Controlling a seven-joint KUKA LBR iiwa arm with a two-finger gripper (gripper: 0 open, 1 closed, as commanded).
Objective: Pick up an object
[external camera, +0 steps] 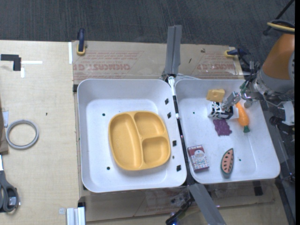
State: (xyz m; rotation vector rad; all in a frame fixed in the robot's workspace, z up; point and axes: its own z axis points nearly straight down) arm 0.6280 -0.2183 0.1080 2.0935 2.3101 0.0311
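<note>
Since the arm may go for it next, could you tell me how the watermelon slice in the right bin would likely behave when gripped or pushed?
The watermelon slice lies flat on the right bin floor, so it probably slides rather than rolls. It looks like a thin moulded toy, likely stiff and light. Its low profile may give the gripper little to catch, so it could slip away.

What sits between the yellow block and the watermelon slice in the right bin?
In the camera view, purple grapes lie between the yellow block and the watermelon slice.
</note>
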